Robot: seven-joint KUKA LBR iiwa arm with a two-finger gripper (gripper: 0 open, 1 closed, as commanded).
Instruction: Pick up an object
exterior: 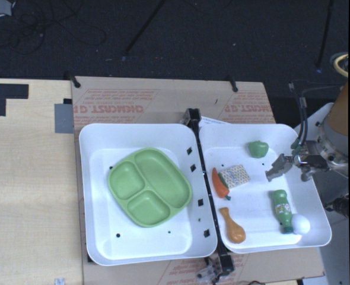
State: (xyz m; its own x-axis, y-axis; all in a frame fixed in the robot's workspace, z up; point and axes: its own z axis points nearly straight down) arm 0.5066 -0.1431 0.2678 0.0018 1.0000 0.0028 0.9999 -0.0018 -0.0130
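Below, the surface (26, 189) is pale wood on the left, with a sheet of printed brown cardboard (163, 103) laid under the two white bins; beyond it the room is dark, with black cables trailing over a dark floor.

The left bin (98, 141) carries a green divided plate (149, 186) with three compartments, lying flat near its middle. The right bin (317, 230) carries the loose objects: a small green rounded piece (258, 149) near the far side, a speckled patterned block (234, 175) just beside an orange-red carrot-like toy (220, 183) close to the dividing wall, an orange pear-shaped toy (233, 225) at the near edge, and a green bottle (280, 208) lying on its side with a white ball (301, 224) touching or just beside its near end. A black clip rail (201, 183) runs between the bins.

The arm reaches in from the right, and its claw (280, 167) hangs over the right bin's right half, between the green rounded piece and the bottle. Nothing sits between its fingers, though whether they are spread or closed I cannot tell from this angle.
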